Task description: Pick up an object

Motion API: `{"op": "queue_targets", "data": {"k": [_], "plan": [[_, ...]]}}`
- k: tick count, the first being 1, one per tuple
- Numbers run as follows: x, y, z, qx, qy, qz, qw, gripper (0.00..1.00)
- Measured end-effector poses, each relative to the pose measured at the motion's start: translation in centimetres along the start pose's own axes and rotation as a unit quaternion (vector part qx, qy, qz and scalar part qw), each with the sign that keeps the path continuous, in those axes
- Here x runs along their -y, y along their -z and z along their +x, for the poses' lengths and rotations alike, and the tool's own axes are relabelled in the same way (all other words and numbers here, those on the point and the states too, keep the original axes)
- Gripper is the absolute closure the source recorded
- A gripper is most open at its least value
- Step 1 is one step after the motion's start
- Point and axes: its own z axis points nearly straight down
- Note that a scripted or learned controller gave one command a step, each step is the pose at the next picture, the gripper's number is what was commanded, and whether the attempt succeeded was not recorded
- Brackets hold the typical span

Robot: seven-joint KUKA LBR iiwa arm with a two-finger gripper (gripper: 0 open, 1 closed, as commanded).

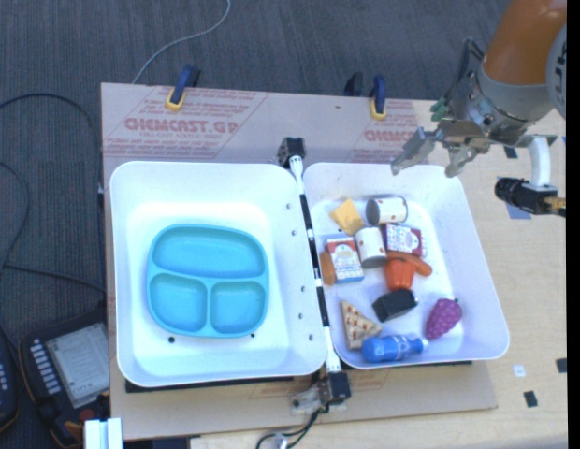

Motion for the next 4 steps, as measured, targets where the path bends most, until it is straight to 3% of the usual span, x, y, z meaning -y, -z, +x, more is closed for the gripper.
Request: {"op": "queue_targets", "data": {"k": [1,2,3,4], "plan": [[0.6,-14.7,2.2,0.000,0.000,0.002,1.0000,0.00],[6.0,-18.2,2.4,0.001,-0.001,-0.005,1.0000,0.00],[5.9,-17.2,2.5,0.000,-0.001,-0.005,1.0000,1.00],[11.5,-9.7,8.9,-0.001,0.000,0.000,1.0000,1.00]]}}
